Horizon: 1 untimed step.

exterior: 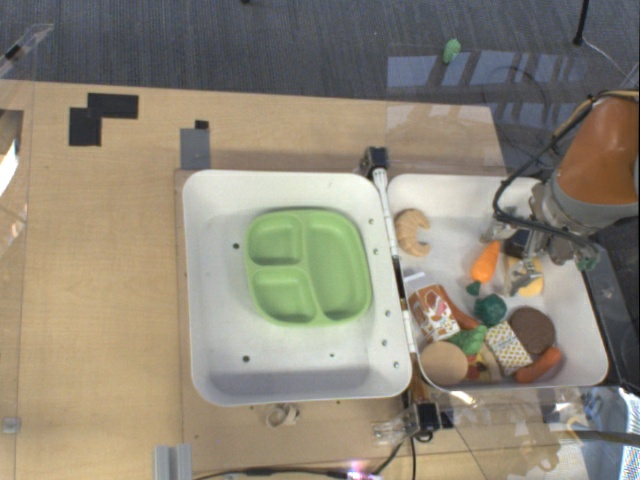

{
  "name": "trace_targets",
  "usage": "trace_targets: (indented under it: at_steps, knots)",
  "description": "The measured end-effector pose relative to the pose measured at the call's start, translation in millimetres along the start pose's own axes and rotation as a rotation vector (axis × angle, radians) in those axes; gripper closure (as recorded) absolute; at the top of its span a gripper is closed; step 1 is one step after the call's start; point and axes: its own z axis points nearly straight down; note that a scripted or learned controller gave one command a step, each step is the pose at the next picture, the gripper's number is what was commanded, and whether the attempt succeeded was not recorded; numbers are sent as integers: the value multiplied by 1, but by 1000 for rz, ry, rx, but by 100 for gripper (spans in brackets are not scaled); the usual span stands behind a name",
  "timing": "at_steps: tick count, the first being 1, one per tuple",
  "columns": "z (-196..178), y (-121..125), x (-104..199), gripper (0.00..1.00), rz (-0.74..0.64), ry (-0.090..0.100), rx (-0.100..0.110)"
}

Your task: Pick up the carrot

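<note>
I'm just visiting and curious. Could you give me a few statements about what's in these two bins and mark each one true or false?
1. The green divided plate lies in the left bin. True.
2. The carrot lies on the green plate. False: it lies in the right bin, beside the end effector.
3. A croissant lies near the right bin's left wall. True.
4. The arm reaches in from the left. False: it comes from the right.

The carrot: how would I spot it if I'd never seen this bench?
Look in the right bin, the one crowded with toy food. The carrot lies near its middle, just left of the gripper and right of the croissant. It is the small, bright orange, tapered piece.
</note>
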Motion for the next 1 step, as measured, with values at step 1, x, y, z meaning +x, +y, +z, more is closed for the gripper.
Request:
trace_targets:
  at_steps: [1]
  knots:
    - [-1,35,30,0,43,-2,0]
